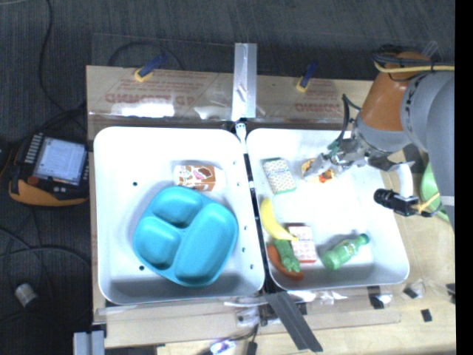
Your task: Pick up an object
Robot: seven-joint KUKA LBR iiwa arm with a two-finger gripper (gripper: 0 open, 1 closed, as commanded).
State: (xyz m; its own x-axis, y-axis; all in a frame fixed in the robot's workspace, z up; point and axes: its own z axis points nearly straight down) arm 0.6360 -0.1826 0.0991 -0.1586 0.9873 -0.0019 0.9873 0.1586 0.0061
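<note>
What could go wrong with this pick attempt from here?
The gripper sits low near the right bin's far wall, by a small orange item; a grasp there may slip or scrape the wall. The banana, red-and-white box and carrot lie touching, so a pick there could drag neighbours.

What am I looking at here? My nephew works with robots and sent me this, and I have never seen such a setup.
One fixed camera looks down at a slant on a bench with two shallow white bins. The left bin holds a blue divided plastic tray and a small orange-and-white carton. The right bin holds a yellow banana, a green plastic bottle, a green patterned packet and a red-and-white box. The grey robot arm with an orange band reaches in from the right; its gripper is low near the right bin's far side. Whether it holds anything is unclear.
</note>
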